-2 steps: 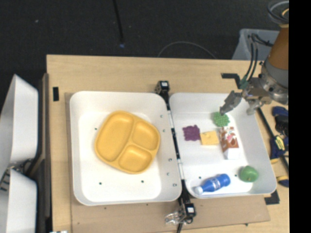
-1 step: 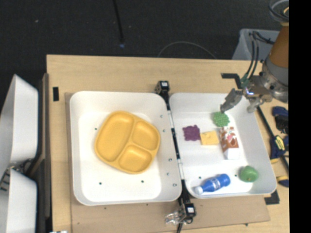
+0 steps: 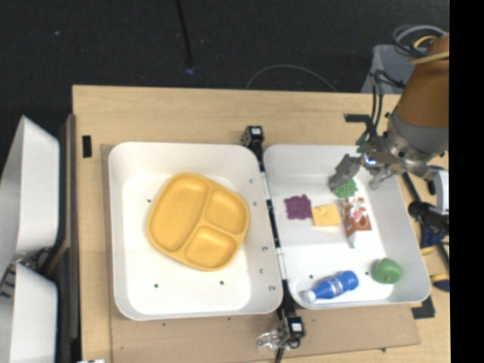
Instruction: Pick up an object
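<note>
Nearest the lens, a blue bottle (image 3: 333,286) lay along the right bin's (image 3: 302,165) front edge, a green ball (image 3: 387,271) just beside it; further back sat a purple piece (image 3: 298,206), a yellow block (image 3: 326,215) and a red-printed packet (image 3: 356,217); the gripper (image 3: 355,171) hung over a small green object (image 3: 345,188), grip impossible to tell; a yellow divided plate (image 3: 198,220) filled the left bin (image 3: 136,278).

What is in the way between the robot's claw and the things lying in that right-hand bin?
Nothing visible. The gripper hangs directly over the small green object, with the purple piece, yellow piece and packet lying apart nearby.
</note>
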